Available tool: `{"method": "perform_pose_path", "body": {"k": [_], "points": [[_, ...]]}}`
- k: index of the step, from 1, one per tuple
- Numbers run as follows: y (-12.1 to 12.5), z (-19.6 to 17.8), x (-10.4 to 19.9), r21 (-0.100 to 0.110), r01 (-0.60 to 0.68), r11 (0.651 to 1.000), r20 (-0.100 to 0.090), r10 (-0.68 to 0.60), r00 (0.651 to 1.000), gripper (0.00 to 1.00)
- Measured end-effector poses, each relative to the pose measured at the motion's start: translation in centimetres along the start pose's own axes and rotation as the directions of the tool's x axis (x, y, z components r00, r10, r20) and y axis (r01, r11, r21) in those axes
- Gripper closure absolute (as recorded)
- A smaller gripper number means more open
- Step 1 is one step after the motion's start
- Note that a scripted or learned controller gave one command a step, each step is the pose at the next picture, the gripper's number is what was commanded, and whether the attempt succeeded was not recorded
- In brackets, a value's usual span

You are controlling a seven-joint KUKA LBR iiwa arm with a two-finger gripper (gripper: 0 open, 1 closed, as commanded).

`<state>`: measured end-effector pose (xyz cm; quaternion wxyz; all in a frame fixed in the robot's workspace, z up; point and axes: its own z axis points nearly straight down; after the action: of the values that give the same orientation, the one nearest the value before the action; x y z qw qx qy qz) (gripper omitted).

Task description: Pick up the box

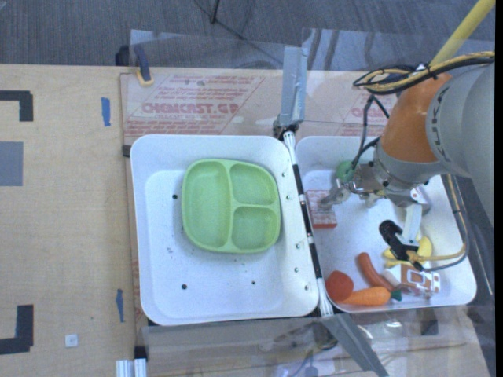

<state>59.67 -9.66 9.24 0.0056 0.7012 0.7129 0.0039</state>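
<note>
Hand [339, 193]: centre-right of frame, low over the right bin [460, 289], reaching in from the arm [440, 124] at the right edge. Whether it is spread or pressed together cannot be told. Nothing is visibly pinched.

Box [321, 210]: small, white with red print. Lies flat in the right bin against its left wall, just left of and below the hand. Contact between the two cannot be judged.

Green piece [344, 168]: just above the hand, near the bin's top wall.

Sausage [371, 268]: lower middle of the right bin, lying at a slant.

Carrot [368, 296]: just below the sausage, along the bottom wall.

Red round piece [339, 285]: bottom left corner of the right bin, touching the carrot's left end.

Banana [424, 249]: right part of the bin, partly hidden.

Small white and orange toy [420, 280]: bottom right corner, below the banana.

Left bin [157, 281]: centre of frame, next to the right bin.

Plate [232, 205]: pale green, three compartments, in the left bin's upper middle.

Counter [63, 210]: pale wood, left of frame, marked with black and blue tape.
</note>
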Motion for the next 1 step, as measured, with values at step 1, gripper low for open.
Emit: {"method": "perform_pose_path", "body": {"k": [1], "points": [[-5.88, -0.12, 0.21, -0.006, -0.130, 0.992, -0.002, 0.130, 0.992, 0.00]]}}
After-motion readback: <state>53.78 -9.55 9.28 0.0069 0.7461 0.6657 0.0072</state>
